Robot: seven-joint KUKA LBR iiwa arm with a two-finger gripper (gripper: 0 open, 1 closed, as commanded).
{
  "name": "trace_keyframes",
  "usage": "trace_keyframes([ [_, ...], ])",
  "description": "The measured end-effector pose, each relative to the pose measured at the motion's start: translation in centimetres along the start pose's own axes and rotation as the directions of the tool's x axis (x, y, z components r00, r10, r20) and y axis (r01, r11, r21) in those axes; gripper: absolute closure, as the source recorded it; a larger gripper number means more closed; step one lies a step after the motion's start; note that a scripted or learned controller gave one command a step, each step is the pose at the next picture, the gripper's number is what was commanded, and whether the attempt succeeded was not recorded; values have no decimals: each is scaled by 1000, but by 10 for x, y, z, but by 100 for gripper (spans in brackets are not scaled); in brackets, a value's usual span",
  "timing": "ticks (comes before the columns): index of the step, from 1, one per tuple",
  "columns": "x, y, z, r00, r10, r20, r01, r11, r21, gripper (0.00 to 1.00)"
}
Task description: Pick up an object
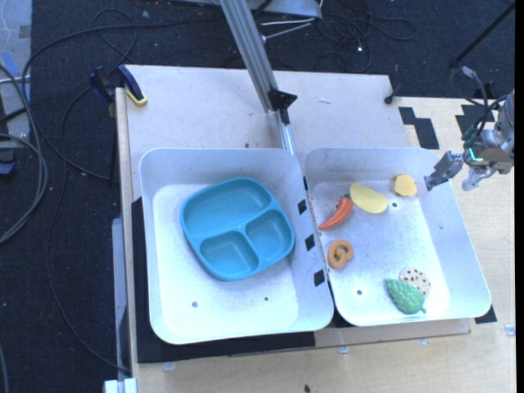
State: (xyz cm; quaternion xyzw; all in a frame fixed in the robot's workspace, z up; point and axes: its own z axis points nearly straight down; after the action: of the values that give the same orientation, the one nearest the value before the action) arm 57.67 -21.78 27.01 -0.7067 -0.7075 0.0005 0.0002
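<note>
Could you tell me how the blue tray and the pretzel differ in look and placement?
The blue tray is large and split into three compartments; the pretzel is small, brown and looped with holes. The tray lies in the left bin, while the pretzel lies in the right bin among other small food items. Both lie flat, with the gripper touching neither.

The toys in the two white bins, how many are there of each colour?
Blue: 1, the blue plastic divided plate
Yellow: 1, the yellow banana-like toy
Orange: 3, the chili-shaped toy, the round toy, the pretzel
Green: 1, the leafy toy
Tan: 1, the speckled cookie
Total: 7
</note>
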Motion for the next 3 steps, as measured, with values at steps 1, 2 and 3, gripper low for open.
trace_keyframes([
  [1, 0, 0, 0, 1000, 0, 0, 0, 1000, -1, 0],
  [2, 1, 2, 43, 1000, 1, -1, -1, 1000, 3, 0],
  [3, 8, 5, 89, 1000, -1, -1, 1, 1000, 3, 0],
])
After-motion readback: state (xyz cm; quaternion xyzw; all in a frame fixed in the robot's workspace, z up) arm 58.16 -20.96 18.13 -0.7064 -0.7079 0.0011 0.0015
